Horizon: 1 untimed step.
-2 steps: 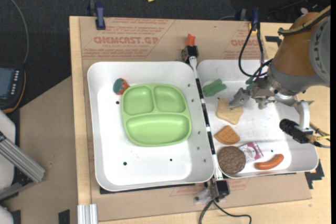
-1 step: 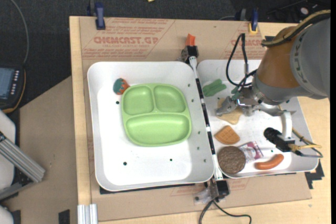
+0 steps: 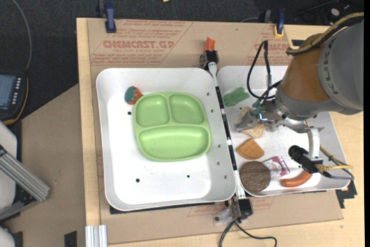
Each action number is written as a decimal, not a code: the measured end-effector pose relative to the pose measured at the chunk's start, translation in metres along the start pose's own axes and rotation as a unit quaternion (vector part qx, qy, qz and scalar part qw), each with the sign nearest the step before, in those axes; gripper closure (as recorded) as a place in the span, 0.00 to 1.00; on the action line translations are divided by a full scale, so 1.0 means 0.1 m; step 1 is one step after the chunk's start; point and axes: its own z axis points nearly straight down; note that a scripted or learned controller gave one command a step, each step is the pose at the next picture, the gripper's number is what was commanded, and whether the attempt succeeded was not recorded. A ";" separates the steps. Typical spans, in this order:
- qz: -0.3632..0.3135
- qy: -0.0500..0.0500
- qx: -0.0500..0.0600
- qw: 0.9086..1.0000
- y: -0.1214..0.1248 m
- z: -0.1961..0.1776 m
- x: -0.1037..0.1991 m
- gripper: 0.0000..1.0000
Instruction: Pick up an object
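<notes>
Objects for picking lie in the right bin (image 3: 341, 124), where the tool (image 3: 250, 120) sits low beside a tan wedge (image 3: 251, 149); its state I cannot tell. Nearby lie a green piece (image 3: 235, 96), a brown disc (image 3: 255, 176) and an orange sausage (image 3: 296, 180). The left bin (image 3: 115, 142) holds a green divided plate (image 3: 171, 126).
</notes>
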 end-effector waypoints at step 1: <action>-0.001 0.000 0.002 1.000 0.12 0.02 0.02 0.00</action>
